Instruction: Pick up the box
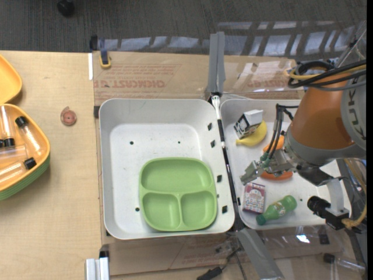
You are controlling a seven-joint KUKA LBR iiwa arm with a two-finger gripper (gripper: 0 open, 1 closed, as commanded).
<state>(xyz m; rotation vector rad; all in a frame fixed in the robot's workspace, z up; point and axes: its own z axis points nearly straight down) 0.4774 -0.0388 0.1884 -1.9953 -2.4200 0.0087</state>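
A small pink printed box [254, 198] lies flat near the front of the right bin [233, 156]. A small white box [250, 120] stands at the bin's back, leaning against a yellow banana [254, 136]. My gripper [255, 171] hangs low over the middle of the right bin, just behind the pink box and in front of the banana. It sits over an orange object [277, 174] that it partly hides. Nothing shows held in it.
A green bottle [277, 209] lies right of the pink box at the bin's front edge. The left bin [116, 156] holds a green divided plate [178, 193]. The arm's orange band [317, 118] looms over the right bin's right side.
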